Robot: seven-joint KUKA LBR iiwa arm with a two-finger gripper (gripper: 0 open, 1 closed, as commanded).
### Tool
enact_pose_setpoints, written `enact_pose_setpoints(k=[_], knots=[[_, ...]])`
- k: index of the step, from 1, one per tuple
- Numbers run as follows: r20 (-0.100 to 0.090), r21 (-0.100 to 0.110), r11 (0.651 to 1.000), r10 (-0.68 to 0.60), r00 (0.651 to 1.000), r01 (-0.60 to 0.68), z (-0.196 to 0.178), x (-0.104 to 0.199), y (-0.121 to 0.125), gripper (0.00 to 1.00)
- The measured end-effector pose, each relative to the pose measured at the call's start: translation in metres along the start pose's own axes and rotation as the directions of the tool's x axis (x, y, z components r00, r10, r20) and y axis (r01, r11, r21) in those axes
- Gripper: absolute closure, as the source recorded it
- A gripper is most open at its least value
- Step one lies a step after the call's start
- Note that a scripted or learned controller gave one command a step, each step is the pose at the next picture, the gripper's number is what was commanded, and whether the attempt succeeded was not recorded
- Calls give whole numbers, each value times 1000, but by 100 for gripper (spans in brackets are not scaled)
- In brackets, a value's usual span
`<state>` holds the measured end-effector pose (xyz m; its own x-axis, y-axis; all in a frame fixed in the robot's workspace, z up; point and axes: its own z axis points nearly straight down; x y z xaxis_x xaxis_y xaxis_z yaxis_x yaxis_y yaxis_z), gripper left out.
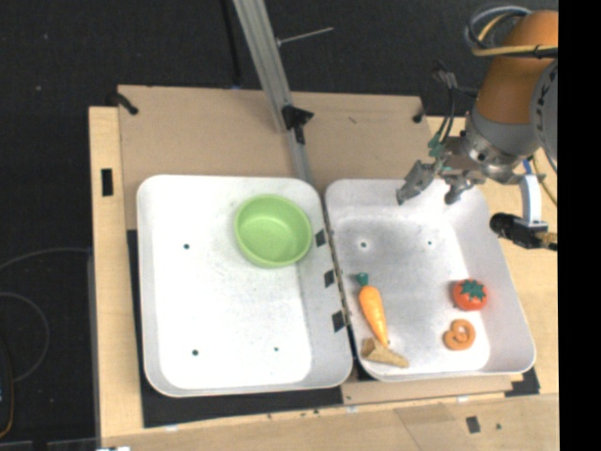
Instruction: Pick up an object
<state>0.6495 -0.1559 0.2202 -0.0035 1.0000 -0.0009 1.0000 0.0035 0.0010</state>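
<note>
1. Green bowl (272, 231), left bin (169, 346): looks like light, stiff plastic; pinch the rim.
2. Carrot (374, 313), right bin (423, 233), near the divider: likely a smooth toy; grip across the middle.
3. Tomato (470, 294), pretzel (459, 334): small, may roll or slip.
4. Gripper (434, 188) hangs over the right bin's far edge, jaws spread, pinching nothing.

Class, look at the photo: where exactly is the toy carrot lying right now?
The carrot lies in the right bin, close to its left wall near the front, with a small tan piece just below it and the tomato across to its right.
</note>
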Motion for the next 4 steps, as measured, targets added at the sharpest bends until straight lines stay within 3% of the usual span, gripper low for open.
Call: enact_pose_setpoints(k=[1,4], knots=[[1,0,1000,0,1000,0,0,0,0,0],[2,3,1000,4,1000,-4,120,-8,2,0]])
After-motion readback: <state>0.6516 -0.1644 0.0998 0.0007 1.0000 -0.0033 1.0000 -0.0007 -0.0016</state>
